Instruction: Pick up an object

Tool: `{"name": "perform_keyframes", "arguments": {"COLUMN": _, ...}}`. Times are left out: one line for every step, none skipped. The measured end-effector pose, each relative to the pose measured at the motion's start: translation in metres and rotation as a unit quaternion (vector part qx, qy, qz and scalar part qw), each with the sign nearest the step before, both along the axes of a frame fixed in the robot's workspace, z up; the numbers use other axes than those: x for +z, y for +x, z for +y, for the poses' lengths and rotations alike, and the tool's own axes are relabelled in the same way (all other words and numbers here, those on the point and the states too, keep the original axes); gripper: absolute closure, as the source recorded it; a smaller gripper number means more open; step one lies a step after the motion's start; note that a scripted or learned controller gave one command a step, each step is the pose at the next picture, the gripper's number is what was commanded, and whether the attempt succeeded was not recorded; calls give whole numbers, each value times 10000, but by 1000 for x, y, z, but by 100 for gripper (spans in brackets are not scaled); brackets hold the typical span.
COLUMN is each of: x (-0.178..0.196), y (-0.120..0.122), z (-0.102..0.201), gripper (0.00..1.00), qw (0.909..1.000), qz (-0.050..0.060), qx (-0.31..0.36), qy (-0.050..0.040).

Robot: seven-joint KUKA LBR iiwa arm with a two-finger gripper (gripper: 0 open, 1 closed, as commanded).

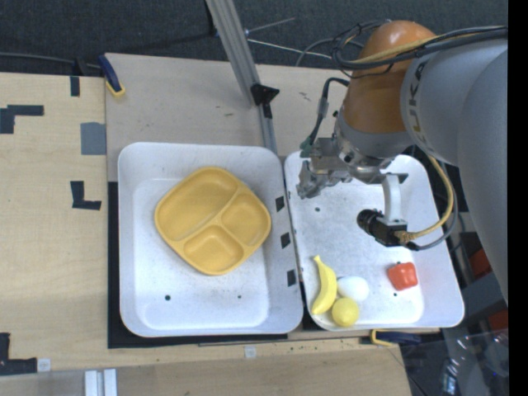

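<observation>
The gripper (307,181) hangs over the top left part of the right bin (429,308). Whether the jaws are apart or closed cannot be told, and nothing is seen held in them. Small things that could be picked lie at the near end of that bin: a banana (324,285), a white ball (354,288), a yellow ball (345,311) and a red block (403,275). All look light. The block looks stiff and is best pinched on its flat sides. The balls may roll away. A yellow divided plate (213,219) lies in the left bin (136,246).
</observation>
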State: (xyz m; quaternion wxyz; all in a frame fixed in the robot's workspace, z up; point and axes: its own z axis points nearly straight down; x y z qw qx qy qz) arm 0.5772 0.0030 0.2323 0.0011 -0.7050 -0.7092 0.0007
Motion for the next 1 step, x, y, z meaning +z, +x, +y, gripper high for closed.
{"name": "perform_keyframes", "arguments": {"x": 7, "y": 1, "z": 52, "gripper": 100, "qw": 10000, "qz": -5, "qx": 8, "qy": 6}}
